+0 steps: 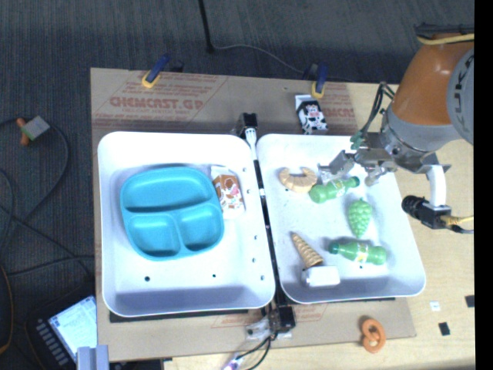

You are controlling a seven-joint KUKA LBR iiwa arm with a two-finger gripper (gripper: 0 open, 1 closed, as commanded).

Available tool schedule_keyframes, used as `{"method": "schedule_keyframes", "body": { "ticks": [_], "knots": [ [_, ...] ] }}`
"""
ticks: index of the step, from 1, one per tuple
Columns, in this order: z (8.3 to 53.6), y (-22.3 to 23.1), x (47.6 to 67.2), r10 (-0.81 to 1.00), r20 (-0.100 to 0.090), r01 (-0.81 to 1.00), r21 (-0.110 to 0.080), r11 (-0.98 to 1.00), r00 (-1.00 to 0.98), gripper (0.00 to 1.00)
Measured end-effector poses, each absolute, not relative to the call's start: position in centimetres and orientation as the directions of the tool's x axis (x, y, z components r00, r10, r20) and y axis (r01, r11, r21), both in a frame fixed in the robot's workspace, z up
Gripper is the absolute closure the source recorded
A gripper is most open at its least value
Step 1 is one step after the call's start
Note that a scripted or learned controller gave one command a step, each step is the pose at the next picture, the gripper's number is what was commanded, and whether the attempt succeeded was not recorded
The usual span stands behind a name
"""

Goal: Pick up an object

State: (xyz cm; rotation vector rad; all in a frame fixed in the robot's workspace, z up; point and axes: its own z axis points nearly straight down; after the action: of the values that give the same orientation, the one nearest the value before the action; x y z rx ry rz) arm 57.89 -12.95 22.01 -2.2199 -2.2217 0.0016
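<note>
The hand [356, 169] hangs low over the far part of the right bin [412, 280], its two fingers spread with the neck end of a green bottle [333, 189] lying between and just under them, not yet clamped as far as I can judge. That placement suits a straight-down grasp, since the bottle lies flat, just beside a pretzel-like toy [297, 178] and near green grapes [359, 216]. The left bin [115, 284] holds a blue divided tray [171, 210].
</note>
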Motion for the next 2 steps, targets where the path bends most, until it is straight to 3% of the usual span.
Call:
{"method": "schedule_keyframes", "body": {
  "ticks": [1, 2],
  "knots": [
    [11.1, -11.8, 60.6, 1.000, 0.000, 1.000, -0.004, 0.001, -0.001, 0.00],
    [9.7, -11.3, 55.9, 1.000, 0.000, 1.000, -0.003, 0.000, 0.000, 0.00]
  ]
}}
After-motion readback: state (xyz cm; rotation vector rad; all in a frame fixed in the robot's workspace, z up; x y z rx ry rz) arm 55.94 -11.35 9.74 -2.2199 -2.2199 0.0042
